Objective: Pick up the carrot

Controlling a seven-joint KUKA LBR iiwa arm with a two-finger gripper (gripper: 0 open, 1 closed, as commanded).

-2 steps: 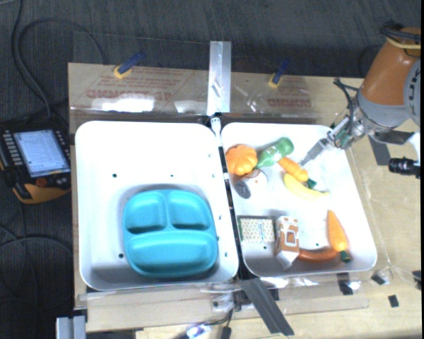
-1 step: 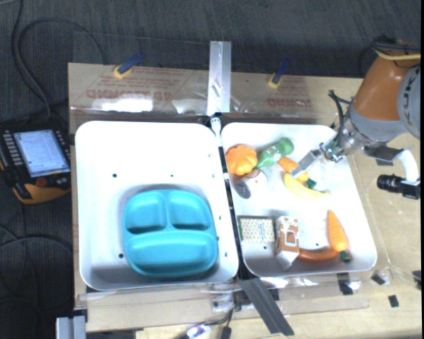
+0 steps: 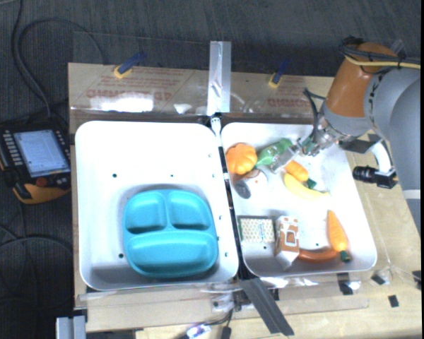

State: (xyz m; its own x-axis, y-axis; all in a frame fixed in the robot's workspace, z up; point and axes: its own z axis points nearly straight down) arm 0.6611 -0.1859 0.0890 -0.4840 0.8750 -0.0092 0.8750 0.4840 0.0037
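The carrot (image 3: pixel 337 232), orange with a green end, lies lengthwise near the right wall of the right bin (image 3: pixel 364 210), towards its front. My gripper (image 3: pixel 314 143) hangs over the back of that bin, well behind the carrot and apart from it, just above a green item (image 3: pixel 275 150). Its tip is small and dark in the camera view. Nothing shows held in it.
The right bin also holds an orange pumpkin (image 3: pixel 240 157), a yellow banana (image 3: pixel 302 184) with a small orange piece (image 3: pixel 295 169) on it, a white carton (image 3: pixel 288 237), a small box (image 3: pixel 254 229) and a reddish sausage shape (image 3: pixel 316 256). A blue divided plate (image 3: pixel 171 232) lies in the left bin.
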